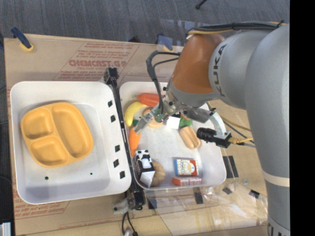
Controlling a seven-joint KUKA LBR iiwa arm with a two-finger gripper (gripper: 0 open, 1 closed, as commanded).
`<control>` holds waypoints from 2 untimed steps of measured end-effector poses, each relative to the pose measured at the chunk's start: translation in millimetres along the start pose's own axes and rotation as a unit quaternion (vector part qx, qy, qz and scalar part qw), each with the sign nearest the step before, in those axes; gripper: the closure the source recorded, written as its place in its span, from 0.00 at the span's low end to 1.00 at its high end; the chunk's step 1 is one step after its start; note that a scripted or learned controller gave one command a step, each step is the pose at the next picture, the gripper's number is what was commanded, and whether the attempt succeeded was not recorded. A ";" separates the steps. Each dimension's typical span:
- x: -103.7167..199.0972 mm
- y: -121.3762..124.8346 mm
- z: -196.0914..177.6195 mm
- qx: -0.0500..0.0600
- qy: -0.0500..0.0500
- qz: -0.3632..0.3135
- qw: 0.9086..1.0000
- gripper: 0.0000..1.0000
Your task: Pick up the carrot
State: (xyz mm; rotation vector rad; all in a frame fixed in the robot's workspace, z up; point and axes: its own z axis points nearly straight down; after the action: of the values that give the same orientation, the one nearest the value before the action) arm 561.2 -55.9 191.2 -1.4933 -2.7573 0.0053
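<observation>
The carrot is a small orange tapered piece lying along the left wall of the right bin, pointing toward the front. My gripper hangs low over the bin's back left part, just above and right of the carrot's upper end, beside a yellow banana. A pale peach item lies right under the gripper. Nothing orange shows in the gripper.
An orange-red vegetable lies at the bin's back. A tan piece with a green end, a black-and-white toy, a brown lump and two red boxes fill the front. The left bin holds a yellow divided plate.
</observation>
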 end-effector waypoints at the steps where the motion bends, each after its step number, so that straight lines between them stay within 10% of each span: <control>1: 17.4 16.8 -0.6 -0.003 -0.002 0.089 0.996 0.00; 2: 44.5 5.5 0.6 -0.001 -0.001 0.106 0.994 0.00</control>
State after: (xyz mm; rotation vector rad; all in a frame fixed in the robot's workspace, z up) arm 541.5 -15.7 190.7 -1.7784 -2.5855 0.0058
